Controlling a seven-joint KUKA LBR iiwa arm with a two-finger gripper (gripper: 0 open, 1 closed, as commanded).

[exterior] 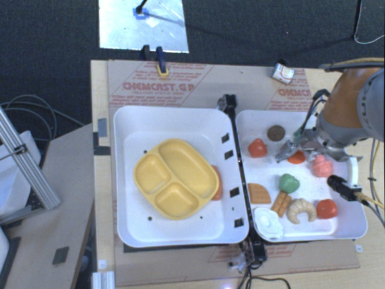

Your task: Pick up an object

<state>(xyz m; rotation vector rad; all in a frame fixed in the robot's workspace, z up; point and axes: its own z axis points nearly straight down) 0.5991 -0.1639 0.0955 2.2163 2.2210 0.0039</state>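
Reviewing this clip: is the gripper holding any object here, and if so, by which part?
Cannot be told. The gripper sits low in the right bin, its tip against an orange-red piece, but the view does not show that piece between the jaws.

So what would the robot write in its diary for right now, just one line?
gripper: low in right bin | beside orange-red piece | nothing seen held | yellow tray: left bin

orange piece (215, 183) half under tray (174, 177), perhaps food

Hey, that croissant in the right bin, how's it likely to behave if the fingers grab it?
The croissant looks like moulded toy food, so probably stiff and light. Its curved, tapering ends may let it slip or pivot. It lies against the orange stick-shaped piece, which may get nudged.
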